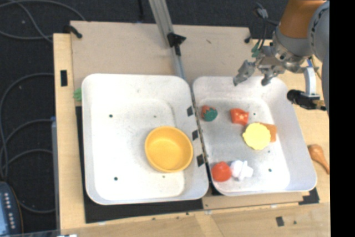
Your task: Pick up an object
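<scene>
One hand (255,75) spread open, nothing held, red block (239,116) below it, apart.

A wooden bench (122,47) carried two white bins: the left bin (111,97) and the right bin (288,136), touching at their inner edges. A grey metal pole (158,3) rose at a slant behind them, its foot near the place where the bins met. Black cables (22,14) lay on the dark floor at the left. An orange thing (317,155), perhaps a handle, lay on the bench right of the right bin.
</scene>
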`<state>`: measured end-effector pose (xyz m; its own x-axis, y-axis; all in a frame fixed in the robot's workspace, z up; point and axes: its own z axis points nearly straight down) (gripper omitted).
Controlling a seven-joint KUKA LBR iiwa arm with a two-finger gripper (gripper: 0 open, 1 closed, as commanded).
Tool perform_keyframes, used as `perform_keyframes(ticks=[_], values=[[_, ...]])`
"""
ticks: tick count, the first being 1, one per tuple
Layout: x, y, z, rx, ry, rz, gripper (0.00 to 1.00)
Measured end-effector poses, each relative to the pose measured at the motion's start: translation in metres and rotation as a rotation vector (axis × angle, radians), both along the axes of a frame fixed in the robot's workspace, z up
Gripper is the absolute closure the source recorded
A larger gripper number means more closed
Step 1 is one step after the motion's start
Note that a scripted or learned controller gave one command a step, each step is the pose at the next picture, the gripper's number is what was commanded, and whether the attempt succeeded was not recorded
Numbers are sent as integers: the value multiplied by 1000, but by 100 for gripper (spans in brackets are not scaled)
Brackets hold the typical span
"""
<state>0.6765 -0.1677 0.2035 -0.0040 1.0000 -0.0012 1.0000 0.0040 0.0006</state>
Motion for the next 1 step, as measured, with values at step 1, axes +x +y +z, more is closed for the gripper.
perform_keyframes(ticks=[1], values=[[0,-1,0,-2,1,0,0]])
